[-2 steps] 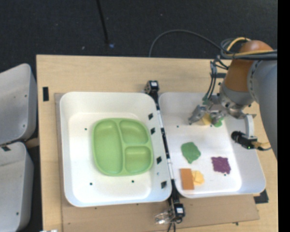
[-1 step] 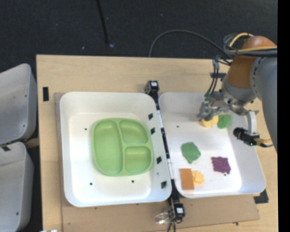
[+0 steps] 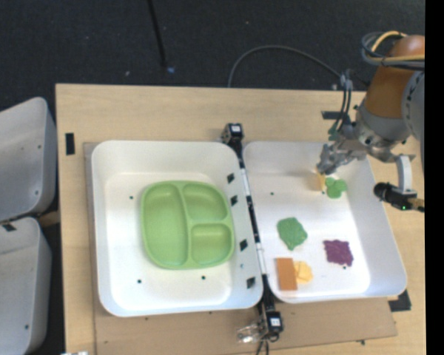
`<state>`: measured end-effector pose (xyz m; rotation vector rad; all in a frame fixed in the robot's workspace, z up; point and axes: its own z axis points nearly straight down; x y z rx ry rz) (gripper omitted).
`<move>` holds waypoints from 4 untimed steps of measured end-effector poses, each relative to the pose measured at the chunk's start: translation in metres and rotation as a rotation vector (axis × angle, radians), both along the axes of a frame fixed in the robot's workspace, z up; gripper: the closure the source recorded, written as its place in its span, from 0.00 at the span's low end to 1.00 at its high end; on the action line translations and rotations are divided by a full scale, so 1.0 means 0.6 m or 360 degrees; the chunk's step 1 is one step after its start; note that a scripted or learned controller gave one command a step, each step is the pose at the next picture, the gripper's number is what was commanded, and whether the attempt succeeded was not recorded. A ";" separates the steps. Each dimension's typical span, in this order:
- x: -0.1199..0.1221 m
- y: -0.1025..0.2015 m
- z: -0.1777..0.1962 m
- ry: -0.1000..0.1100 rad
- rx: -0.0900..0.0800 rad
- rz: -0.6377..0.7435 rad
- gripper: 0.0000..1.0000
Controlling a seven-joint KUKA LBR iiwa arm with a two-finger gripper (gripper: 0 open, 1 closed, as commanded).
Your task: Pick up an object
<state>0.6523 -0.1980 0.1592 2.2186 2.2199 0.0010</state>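
My gripper (image 3: pixel 330 166) hangs low over the far part of the right bin (image 3: pixel 377 250), its tip just above a small green piece (image 3: pixel 336 188) and a pale yellow bit (image 3: pixel 320 181) beside it. Nearer the bin's middle lies a green leafy piece (image 3: pixel 291 232). A purple piece (image 3: pixel 338 252) rests to its right. An orange block (image 3: pixel 286 274) and a yellow piece (image 3: pixel 303 273) lie together near the front wall. Nothing shows between the fingers.
The left bin (image 3: pixel 111 272) holds a green divided plate (image 3: pixel 186 224). A black divider with clips (image 3: pixel 246 213) runs between the bins. A cable (image 3: pixel 281 54) arcs over the bench behind. White chair parts (image 3: pixel 15 168) stand at the left.
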 end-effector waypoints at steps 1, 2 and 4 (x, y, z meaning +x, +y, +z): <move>0.002 0.001 0.104 -0.0002 0.0001 0.0005 1.00; 0.004 -0.002 0.188 0.0001 0.0001 0.0006 1.00; 0.013 0.169 0.162 0.0011 0.0003 0.0008 1.00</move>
